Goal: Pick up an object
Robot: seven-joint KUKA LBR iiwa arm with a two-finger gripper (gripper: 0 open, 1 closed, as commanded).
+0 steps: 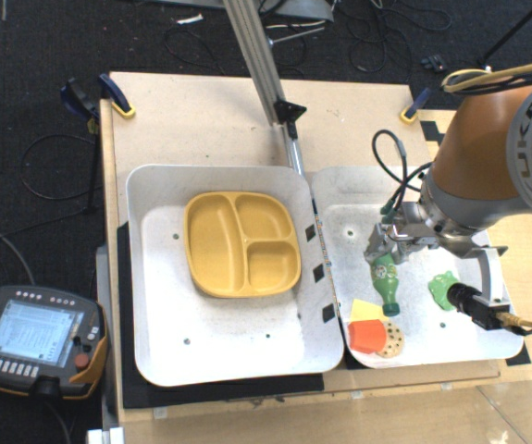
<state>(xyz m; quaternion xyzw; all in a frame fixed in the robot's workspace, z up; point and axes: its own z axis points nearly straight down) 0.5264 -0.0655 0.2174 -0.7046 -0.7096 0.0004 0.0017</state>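
In the right bin [358,206] my gripper [385,250] hangs low over the near half, reaching in from the right. Directly under it lies a green bottle [387,287], its top end touching or just below the gripper's tip, its body pointing toward the front edge. A small green object [442,289] lies to the right of the bottle. At the bin's front left corner sit a yellow block [366,310], an orange-red object [369,337] and a tan dotted piece [393,343], packed close together.
The left bin [154,239] holds a yellow divided plate [242,244] in its middle. A slanted metal pole [258,49] crosses the back of the bench. A teach pendant [34,336] lies off the bench at the lower left.
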